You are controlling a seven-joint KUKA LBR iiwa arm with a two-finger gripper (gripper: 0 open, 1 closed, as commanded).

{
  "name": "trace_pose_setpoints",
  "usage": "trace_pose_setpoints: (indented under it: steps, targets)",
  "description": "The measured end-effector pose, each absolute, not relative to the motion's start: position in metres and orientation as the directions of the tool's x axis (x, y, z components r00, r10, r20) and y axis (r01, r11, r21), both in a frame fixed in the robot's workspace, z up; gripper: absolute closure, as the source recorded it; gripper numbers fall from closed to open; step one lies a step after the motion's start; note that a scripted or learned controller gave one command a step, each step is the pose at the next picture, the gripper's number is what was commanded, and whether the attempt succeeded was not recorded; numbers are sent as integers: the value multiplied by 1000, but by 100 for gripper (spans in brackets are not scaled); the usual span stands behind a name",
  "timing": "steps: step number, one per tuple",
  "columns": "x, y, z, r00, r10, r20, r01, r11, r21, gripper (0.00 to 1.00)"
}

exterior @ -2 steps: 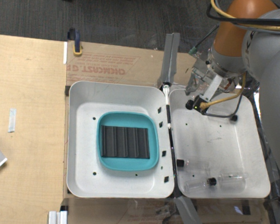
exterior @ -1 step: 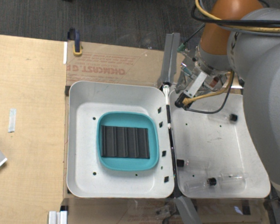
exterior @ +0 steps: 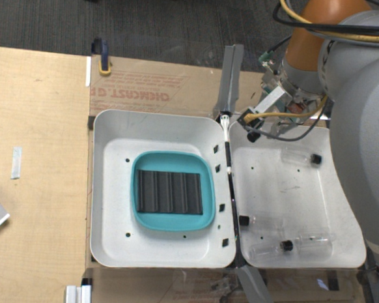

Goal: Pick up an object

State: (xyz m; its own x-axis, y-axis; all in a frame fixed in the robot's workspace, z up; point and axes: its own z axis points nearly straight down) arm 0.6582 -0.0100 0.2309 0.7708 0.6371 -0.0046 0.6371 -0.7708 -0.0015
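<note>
Hand high at the far corner of the right bin, the teal tray off to its left in the other bin.

Camera view: the arm (exterior: 358,89) comes in from the right and ends at the hand (exterior: 265,117), which sits over the far left corner of the right bin (exterior: 338,254), close to the divider (exterior: 230,177) between the two bins. I cannot tell whether the hand is open or closed; nothing is seen gripped in it. The likeliest object to pick, the teal tray (exterior: 171,192), lies flat in the middle of the left bin (exterior: 104,239), so it is leftward and nearer the camera from the hand, across the divider. Its dark ribs run along the near-far direction. Small clear bits (exterior: 298,243) lie near the right bin's front edge on the surface.
</note>
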Motion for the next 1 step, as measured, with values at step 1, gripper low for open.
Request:
trace_pose_setpoints:
  steps: [1]
  targets:
    - [651, -10, 237, 957, 290, -3, 290, -957, -1, 100]
